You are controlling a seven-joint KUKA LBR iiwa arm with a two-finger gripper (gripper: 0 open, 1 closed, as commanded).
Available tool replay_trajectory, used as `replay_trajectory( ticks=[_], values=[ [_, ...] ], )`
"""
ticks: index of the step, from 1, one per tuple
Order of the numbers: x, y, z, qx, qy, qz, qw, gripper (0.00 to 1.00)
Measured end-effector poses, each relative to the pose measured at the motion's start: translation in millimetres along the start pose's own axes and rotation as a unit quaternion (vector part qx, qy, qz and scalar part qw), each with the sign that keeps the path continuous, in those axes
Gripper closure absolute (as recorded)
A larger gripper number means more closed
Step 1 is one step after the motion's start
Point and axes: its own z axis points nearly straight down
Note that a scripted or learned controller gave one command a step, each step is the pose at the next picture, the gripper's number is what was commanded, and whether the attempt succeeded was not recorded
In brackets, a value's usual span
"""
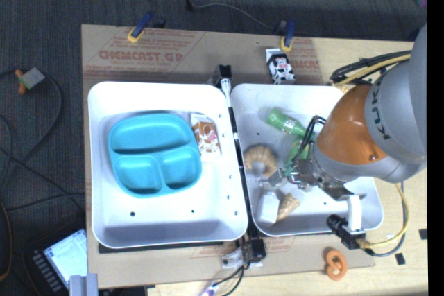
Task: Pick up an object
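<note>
Jaws (281, 180) hung low in the right bin (374, 215), their state impossible to tell, above a croissant (259, 159), a cone-shaped item (288, 204) and a white block (267, 208). Behind lay a green bottle (283, 123); the left bin (97, 170) held a blue tray (152, 152).

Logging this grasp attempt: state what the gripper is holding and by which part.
Cannot be told. The gripper sits low in the right white bin, between the tan croissant-shaped toy and the small cone-shaped piece; no object visibly sits in it.
</note>
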Motion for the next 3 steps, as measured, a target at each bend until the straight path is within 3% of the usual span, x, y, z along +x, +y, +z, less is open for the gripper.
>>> replay_trajectory(
  ticks=[1, 2, 3],
  values=[
    [-0.9, 0.8, -10.6, -0.001, -0.001, 0.001, 1.0, 1.0],
    [-0.8, 0.7, -10.6, -0.001, -0.001, 0.001, 1.0, 0.0],
    [-0.8, 1.0, -20.0, 0.0, -0.001, 0.001, 1.0, 1.0]
  ],
)
